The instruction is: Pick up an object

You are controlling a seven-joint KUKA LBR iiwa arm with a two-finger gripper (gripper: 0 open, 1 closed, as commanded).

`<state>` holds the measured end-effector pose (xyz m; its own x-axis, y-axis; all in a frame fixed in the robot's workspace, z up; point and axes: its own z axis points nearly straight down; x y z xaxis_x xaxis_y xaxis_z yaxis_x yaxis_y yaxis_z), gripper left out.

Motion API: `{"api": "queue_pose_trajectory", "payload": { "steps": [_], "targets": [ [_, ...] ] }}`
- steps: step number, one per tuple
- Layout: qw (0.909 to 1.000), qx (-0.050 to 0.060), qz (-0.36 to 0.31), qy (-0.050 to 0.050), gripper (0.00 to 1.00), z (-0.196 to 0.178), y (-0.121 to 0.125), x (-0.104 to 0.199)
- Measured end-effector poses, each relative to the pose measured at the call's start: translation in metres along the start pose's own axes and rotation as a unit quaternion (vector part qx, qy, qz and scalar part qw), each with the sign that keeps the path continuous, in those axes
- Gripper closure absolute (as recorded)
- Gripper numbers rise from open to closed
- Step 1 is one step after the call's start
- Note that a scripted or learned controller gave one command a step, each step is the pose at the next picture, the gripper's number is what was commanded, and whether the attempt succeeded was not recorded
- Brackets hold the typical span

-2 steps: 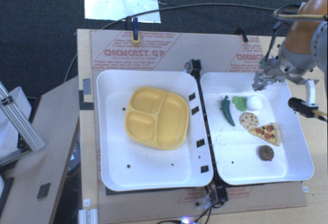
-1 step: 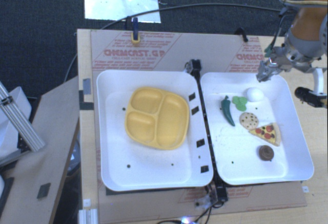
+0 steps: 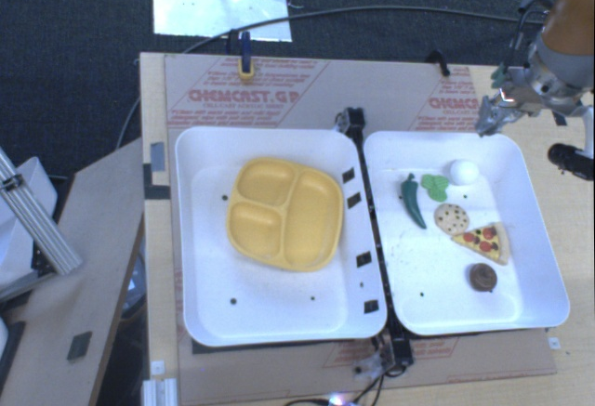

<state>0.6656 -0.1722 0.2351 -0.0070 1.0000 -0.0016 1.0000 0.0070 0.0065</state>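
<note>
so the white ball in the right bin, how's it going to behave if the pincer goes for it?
The white ball looks round and smooth, so it will probably roll if nudged off-centre. It sits near the right bin far wall, touching or nearly touching the green leafy piece, which may stop it on that side. Likely light; hardness unclear.

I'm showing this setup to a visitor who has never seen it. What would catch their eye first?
Most likely the yellow divided plate, lying alone in the left bin. Next, the cluster of toy food in the right bin: a green pepper, a white ball, a cookie, a pizza slice and a brown round piece. The gripper hangs over that bin's far edge.
</note>
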Motion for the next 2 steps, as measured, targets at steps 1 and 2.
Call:
{"api": "queue_pose_trajectory", "payload": {
  "steps": [1, 2],
  "targets": [
    [1.0, 0.002, -0.001, 0.001, 1.0, -0.004, -0.02, 0.039],
    [1.0, 0.004, -0.001, 0.002, 1.0, 0.006, -0.038, 0.094]
  ]
}}
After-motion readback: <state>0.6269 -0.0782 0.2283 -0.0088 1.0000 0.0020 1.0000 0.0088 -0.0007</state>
